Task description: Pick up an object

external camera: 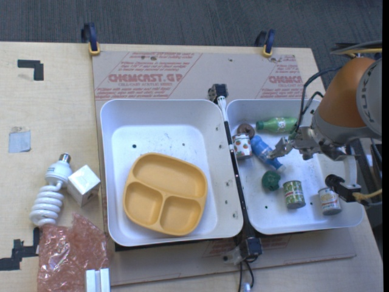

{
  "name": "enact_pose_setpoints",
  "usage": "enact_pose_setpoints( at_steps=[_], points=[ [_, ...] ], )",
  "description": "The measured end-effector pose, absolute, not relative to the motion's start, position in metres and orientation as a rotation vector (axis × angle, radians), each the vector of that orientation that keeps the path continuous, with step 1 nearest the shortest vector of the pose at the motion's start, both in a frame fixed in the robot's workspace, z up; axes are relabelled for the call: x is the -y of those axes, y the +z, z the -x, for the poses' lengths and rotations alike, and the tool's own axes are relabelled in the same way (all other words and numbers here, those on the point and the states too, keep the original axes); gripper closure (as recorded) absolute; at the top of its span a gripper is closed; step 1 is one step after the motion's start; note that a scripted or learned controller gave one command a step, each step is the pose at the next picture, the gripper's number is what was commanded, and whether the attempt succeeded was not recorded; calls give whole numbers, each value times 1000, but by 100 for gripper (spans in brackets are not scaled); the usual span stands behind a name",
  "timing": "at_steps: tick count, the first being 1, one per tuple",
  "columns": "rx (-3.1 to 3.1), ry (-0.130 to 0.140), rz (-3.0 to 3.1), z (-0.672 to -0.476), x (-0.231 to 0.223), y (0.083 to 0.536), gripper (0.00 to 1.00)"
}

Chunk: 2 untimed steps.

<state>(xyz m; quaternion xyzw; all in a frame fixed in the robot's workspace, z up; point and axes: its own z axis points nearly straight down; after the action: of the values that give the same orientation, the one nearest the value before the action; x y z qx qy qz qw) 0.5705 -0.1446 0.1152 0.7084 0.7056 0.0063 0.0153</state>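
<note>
Pincer (281,149) first: it hangs low in the right bin (261,215), at the end of the fat grey and orange arm (349,102). Its thin metal fingers are right by the blue thing (265,150), and I cannot tell if they are spread apart or pressed together.

Under it all is the tabletop (48,126), flat, pale wood. On it lies a brown cardboard sheet (152,72) with red letters. Two smooth white bins sit side by side on top. The left bin (118,123) holds a yellow plastic tray (165,193) with round corners and three dips in it.

The right bin holds the small things to pick. A green plastic bottle (275,125) lies on its side by the far wall. The blue thing is long and lies slanted, near a little white and red can (242,146). A dark green round lump (271,180) sits in the middle. Beside it stands a can with a green label (294,194), and a shiny can (329,201) stands near the right wall.

Left of the bins, a curly white light bulb (51,192) touches a small white cube (84,183). Below them lies crinkly pink plastic wrap (67,257).
</note>
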Motion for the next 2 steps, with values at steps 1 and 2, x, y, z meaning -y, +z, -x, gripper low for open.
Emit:
enact_pose_setpoints(
  at_steps=[1, 2],
  points=[
    [-2221, -1, -2222, -528, 97, 92, 0],
    [-2218, 1, -2222, -529, 98, 102, 100]
  ],
)
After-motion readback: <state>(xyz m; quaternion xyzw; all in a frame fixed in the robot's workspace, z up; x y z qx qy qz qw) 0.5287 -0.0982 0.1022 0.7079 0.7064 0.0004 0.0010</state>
